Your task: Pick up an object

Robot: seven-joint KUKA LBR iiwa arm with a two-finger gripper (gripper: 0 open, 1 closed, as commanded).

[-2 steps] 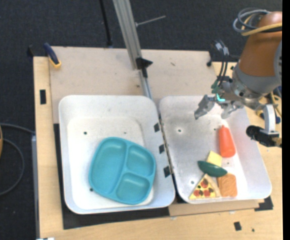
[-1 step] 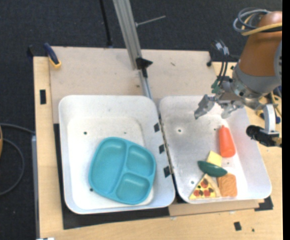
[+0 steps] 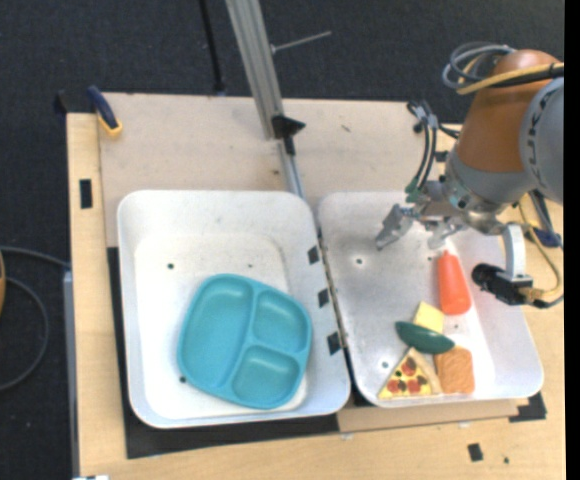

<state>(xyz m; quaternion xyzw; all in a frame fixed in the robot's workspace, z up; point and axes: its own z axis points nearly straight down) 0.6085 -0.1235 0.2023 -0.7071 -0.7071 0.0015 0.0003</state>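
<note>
Toy food pieces lie clustered in the right bin [image 3: 370, 298] of a two-bin bench [image 3: 190, 148], where a grey KUKA arm [image 3: 500, 118] with an orange band reaches in from the right. An orange carrot [image 3: 453, 283] lies lengthwise near the bin's right side, its pale tip pointing up toward the gripper [image 3: 417, 228]. Just below it sits a small yellow block [image 3: 429, 317], touched by a dark green leaf-shaped piece [image 3: 426, 338] that lies across the middle of the group. A pizza slice [image 3: 409, 379] with red dots rests at the bin's lower edge, beside a ridged orange-brown piece [image 3: 456, 370] on its right. The gripper hangs over the upper part of the right bin, above and slightly left of the carrot's tip; one finger [image 3: 392, 228] juts out to the left, and the jaws appear spread with nothing between them. In the left bin [image 3: 150, 228], well apart from the food, a turquoise divided plate [image 3: 245, 340] with three compartments lies flat near the lower middle. A grey metal post [image 3: 258, 58] rises from the bench behind the bins.
</note>
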